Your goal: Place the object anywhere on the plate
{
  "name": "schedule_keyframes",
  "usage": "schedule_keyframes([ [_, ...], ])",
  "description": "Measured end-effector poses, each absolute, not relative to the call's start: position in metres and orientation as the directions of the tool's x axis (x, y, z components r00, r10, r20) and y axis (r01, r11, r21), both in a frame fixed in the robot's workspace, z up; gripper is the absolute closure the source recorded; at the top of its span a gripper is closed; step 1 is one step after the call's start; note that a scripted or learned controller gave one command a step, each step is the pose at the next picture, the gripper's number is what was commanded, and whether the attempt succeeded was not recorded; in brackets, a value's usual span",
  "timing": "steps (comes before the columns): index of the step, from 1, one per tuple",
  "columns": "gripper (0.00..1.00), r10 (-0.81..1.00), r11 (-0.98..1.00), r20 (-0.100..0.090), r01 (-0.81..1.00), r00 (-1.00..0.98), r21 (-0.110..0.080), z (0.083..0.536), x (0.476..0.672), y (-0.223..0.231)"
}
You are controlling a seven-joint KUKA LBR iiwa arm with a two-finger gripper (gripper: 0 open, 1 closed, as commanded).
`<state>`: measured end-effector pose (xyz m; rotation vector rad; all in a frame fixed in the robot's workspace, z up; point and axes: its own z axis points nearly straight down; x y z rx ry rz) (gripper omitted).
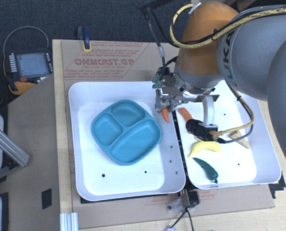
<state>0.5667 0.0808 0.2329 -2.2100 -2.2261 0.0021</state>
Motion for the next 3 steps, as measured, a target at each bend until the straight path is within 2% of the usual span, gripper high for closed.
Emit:
schedule_keyframes([
  [2, 1.0, 1.0, 0.004, 0.001, 1.0, -0.004, -0.004, 0.228, 0.523, 0.183],
  [3, 0.0, 1.0, 0.001, 0.0, 1.0, -0.001, -0.003, 0.228, 0.524, 0.181],
])
